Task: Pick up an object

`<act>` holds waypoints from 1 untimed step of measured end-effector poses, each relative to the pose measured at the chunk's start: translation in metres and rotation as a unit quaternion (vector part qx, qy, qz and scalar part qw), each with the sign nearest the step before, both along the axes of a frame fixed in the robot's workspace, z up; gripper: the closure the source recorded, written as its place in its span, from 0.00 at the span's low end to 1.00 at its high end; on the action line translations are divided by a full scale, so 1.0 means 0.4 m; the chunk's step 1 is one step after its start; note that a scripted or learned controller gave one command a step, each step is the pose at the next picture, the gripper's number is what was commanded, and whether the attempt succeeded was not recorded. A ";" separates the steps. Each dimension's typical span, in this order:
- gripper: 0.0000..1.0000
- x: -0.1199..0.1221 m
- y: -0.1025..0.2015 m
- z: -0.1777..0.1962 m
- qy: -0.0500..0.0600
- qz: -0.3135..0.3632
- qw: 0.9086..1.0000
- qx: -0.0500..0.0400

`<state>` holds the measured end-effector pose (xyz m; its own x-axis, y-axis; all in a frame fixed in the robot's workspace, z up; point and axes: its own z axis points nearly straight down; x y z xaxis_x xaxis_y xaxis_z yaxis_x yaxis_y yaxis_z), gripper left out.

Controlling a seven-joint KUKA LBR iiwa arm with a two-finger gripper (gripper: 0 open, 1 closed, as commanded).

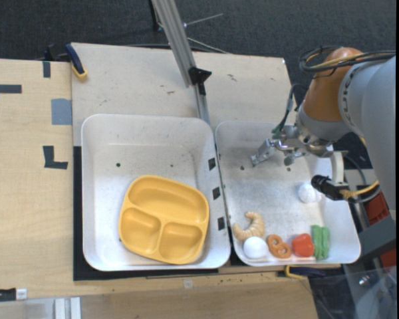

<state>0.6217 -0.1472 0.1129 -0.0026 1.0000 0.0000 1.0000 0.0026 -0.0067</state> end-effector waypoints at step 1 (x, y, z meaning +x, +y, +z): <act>1.00 0.003 0.001 0.033 -0.002 0.001 1.000 0.000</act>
